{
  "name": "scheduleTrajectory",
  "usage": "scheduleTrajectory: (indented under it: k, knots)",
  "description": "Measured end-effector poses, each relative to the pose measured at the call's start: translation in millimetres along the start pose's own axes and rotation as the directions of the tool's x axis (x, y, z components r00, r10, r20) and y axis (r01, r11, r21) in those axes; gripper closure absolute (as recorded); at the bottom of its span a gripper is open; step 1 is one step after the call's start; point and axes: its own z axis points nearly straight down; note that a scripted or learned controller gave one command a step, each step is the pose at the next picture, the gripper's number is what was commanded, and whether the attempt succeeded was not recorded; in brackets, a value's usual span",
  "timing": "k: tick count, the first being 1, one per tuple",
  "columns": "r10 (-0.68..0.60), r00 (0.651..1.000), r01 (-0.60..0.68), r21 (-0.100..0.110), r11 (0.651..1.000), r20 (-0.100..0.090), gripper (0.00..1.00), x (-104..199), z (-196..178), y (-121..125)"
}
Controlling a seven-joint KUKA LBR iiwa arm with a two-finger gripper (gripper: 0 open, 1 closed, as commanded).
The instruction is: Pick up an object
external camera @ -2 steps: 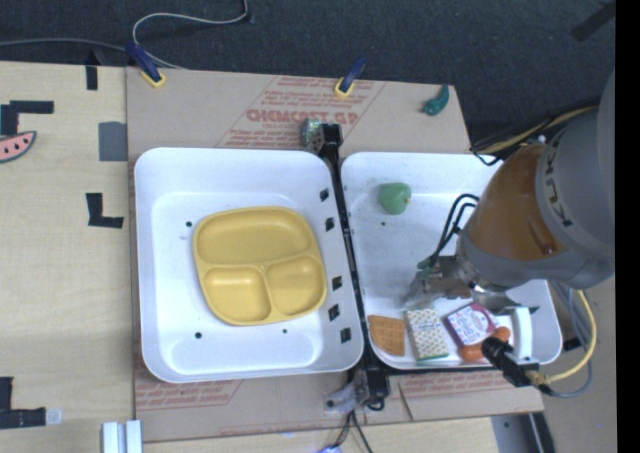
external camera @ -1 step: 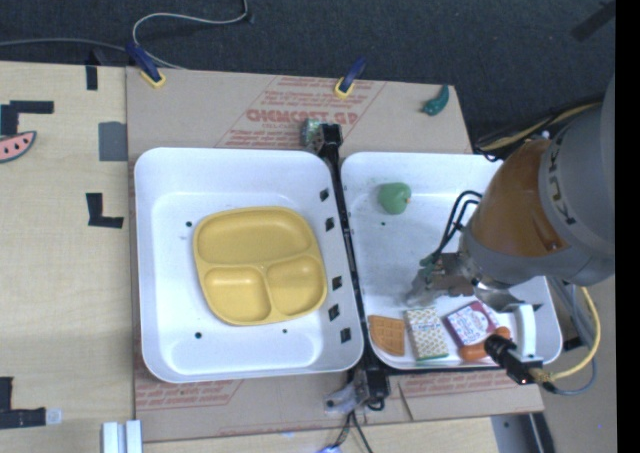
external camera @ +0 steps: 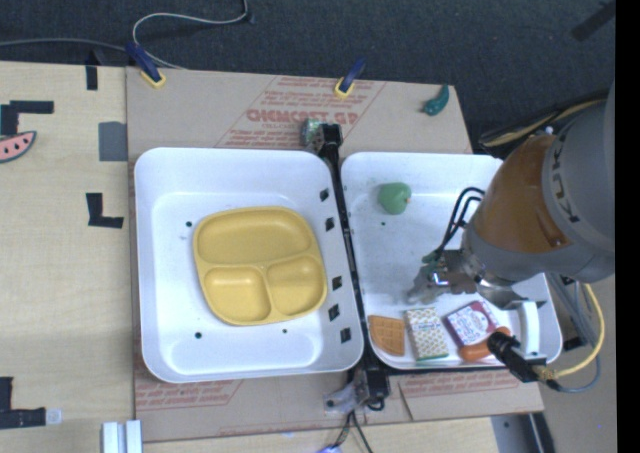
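Two white bins (external camera: 160, 241): one yellow tray (external camera: 262, 264), one green ball (external camera: 394, 197); jaws' state unclear.

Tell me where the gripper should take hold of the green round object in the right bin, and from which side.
Grip the green round object across its widest middle, coming straight down from above. It sits alone on the right bin floor near the far wall, so fingers probably fit on both sides. The gripper is nearer the packets at the bin's near edge.

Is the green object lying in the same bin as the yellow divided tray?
No: the green object lies in the right bin, while the yellow divided tray lies in the left bin.
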Motion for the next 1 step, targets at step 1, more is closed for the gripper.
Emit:
scheduleTrajectory:
  k: [1]
  knots:
    - [0.0, 1.0, 0.0, 0.0, 1.0, 0.0, 0.0, 0.0, 0.1, -0.1]
